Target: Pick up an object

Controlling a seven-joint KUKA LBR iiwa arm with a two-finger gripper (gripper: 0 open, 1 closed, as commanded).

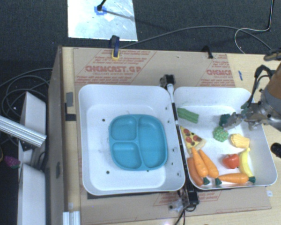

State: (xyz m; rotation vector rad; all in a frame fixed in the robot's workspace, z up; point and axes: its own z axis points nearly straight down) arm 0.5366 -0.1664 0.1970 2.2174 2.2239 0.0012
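**Operator:** Report contents, referenced to the right bin [210,96], nearest items first.

**Technician:** At the near wall of the right bin lies an orange carrot [234,177], lengthwise along the wall. Just left of it, two more carrots [202,163] lie side by side, tilted. A yellow banana [245,163] lies toward the near right corner, with a red tomato [231,160] touching its left side. Beyond these, a corn cob [239,140] lies by the right wall. A pizza slice [192,138] sits against the left wall. Broccoli [220,134] is at mid-bin. A green block [188,115] lies in the far left portion.

**Operator:** Gripper status?

**Technician:** The gripper [228,121] is low inside the right bin, just beyond the broccoli. The arm [276,95] enters over the right wall. Whether the jaws are released or clenched cannot be told at this resolution; possibly they touch the broccoli, unconfirmed.

**Operator:** Adjacent bin?

**Technician:** The left bin [98,102], touching the right bin's left wall, holds a blue divided plate [138,141]. Both bins rest on the counter [131,67].
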